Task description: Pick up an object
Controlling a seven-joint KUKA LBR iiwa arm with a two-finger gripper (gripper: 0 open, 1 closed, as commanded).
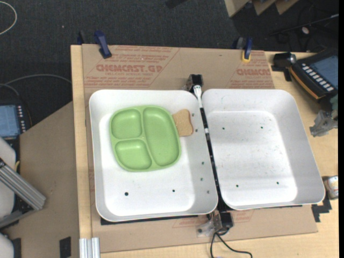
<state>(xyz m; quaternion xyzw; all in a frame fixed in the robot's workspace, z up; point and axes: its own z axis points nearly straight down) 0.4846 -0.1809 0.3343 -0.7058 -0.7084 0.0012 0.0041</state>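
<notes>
Going for the small tan piece (183, 122) looks like the easier pick to me: it sits just off the green three-compartment plate (144, 138), maybe touching its rim, near the top inner corner of the white bin on the view's left (102, 160). It could be a sponge or fake toast, the view's too soft to say. I'd come straight down and close across its narrow side, staying clear of the plate edge and bin wall. The plate is flat and wide, so it'd be a rim grab at best. The other white bin (258, 144) has a speckled floor. Both sit on a cardboard sheet (134, 63) held by clamps (102, 44), with dark carpet behind.
</notes>
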